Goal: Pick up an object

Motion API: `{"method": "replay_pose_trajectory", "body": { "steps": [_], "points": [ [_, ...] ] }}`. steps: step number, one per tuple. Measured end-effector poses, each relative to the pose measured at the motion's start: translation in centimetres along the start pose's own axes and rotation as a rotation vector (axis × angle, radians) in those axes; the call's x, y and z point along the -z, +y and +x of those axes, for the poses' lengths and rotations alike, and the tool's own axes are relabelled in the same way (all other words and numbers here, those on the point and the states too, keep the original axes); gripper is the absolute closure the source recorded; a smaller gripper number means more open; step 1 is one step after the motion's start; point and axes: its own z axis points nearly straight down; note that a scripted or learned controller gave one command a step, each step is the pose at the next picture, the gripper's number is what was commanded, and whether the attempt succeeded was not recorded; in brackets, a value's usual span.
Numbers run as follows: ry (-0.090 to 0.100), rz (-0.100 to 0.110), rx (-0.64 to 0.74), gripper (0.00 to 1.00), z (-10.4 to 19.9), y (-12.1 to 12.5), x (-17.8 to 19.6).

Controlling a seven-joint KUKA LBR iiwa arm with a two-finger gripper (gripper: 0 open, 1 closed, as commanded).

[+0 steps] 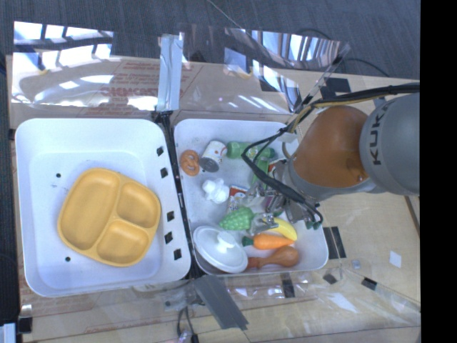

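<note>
Gripper [275,204] down among crowded toys, finger state impossible to tell. Just below: banana [283,229], carrot [271,241] — tightly packed. Risk: snagging two or slipping off, through clutter.

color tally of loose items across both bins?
Yellow: 2, divided plate, banana
Orange/brown: 3, carrot, pretzel, drumstick
Green: 2, upper toy, lower toy
White: 3, lidded bowl, cup, small figure
Total: 10 discernible
</note>
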Motion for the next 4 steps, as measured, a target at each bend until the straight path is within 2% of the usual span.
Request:
{"method": "replay_pose_trajectory", "body": {
  "steps": [1,2,3,4],
  "points": [
    [0.034,-0.008,-0.230,1.00,-4.7,2.6,8.2],
    [0.034,-0.012,-0.001,1.00,-0.6,4.4,1.2],
    [0.036,-0.003,-0.021,1.00,-4.8,6.8,-2.2],
    [0.028,-0.013,0.155,1.00,-10.9,9.5,13.3]
  ]
}}
